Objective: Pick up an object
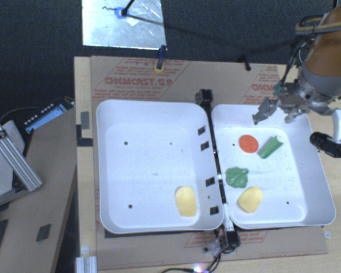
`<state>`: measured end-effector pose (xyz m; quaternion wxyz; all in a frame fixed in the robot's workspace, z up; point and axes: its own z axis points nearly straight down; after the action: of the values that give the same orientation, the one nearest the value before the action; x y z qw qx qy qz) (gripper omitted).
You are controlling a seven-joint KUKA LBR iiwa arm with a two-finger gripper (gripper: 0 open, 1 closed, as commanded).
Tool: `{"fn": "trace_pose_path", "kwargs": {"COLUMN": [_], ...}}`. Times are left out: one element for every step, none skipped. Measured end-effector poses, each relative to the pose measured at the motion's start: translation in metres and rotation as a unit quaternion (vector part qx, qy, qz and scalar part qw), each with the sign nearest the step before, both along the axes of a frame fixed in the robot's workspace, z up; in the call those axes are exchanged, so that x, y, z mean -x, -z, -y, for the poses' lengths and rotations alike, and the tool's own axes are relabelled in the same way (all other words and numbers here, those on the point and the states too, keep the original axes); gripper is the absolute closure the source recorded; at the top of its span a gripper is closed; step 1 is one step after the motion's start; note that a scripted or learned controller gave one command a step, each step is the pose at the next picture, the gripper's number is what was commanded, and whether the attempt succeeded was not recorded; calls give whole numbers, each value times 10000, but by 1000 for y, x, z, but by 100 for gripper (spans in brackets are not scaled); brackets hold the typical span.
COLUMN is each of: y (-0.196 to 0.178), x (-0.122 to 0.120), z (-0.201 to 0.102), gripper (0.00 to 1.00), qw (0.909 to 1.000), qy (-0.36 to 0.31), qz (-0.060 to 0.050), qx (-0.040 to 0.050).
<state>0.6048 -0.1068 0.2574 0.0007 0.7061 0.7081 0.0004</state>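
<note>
Two bins (153,110), board (139,79) — "CHEMCAST GP"

Illumination is even and moderately bright, diffuse, coming from overhead. The two shallow white plastic bins (153,152) are the brightest surfaces and sit close to overexposure, with little surface texture recoverable on their floors. Shadows are soft and short: a faint grey edge lies beneath the yellow oval object (186,201) in the left bin and along the inner bin walls. The square reflective metal sheet (123,15) at the top shows patchy glare. The dark carpeted floor (28,44) is underexposed, with visible grain. Overall sharpness is modest; the orange-banded grey arm (329,44) at the right appears slightly soft. Edge distortion is minimal.
</note>
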Motion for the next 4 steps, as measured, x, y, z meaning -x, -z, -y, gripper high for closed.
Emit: {"fn": "trace_pose_path", "kwargs": {"y": [41,180,171,160], "x": [4,20,-60,-58], "z": [79,53,82,82], "gripper": [0,0,0,100], "qw": [10000,10000,10000,10000], "qy": [33,7,-17,-19], "qz": [-9,-42,48,32], "qx": [8,-17,18,9]}}
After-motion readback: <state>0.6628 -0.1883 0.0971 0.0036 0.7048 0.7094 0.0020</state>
